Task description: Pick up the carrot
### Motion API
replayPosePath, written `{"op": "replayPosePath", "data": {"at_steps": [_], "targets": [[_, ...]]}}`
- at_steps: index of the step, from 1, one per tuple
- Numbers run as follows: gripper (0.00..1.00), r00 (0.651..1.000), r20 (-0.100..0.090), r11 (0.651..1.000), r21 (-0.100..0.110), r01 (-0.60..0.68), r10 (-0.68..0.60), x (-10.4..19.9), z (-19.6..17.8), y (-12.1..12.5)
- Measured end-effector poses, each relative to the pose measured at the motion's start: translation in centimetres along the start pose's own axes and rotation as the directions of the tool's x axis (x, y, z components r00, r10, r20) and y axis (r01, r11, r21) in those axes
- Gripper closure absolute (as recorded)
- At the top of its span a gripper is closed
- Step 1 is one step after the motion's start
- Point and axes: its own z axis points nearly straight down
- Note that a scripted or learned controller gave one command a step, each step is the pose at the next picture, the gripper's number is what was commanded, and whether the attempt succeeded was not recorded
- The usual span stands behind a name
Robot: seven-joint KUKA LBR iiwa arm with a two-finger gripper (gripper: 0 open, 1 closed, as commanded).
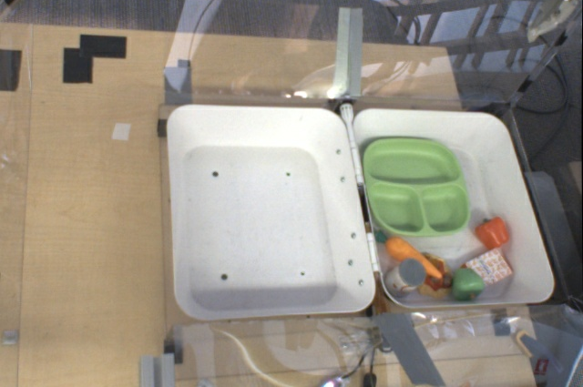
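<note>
The carrot (399, 246) lies in the right bin (519, 167), just below the green tray (414, 185) and beside a can (407, 275). Probably light, stiff, smooth plastic; best grasped across its middle. The pincer's state I cannot tell.

Carrot (400, 248): small, orange, toy-like. Lying flat, at a slant, in right-hand bin, near its front-left corner. Sits just below green divided plate, touching or almost touching grey round item at its lower right end. Partly covered there; rest of length in plain view
</note>
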Motion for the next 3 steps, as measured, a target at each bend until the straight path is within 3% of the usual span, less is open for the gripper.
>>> {"op": "replayPosePath", "data": {"at_steps": [1, 2, 3], "targets": [[0.00, 0.994, -0.002, 0.994, 0.003, -0.111, 0.111, 1.4, 6.7, -6.1], [0.00, 1.000, 0.000, 1.000, 0.002, -0.016, 0.016, 0.8, 7.2, -0.1], [0.00, 0.995, 0.000, 0.995, -0.001, -0.096, 0.096, 0.2, 1.0, 0.0]]}}
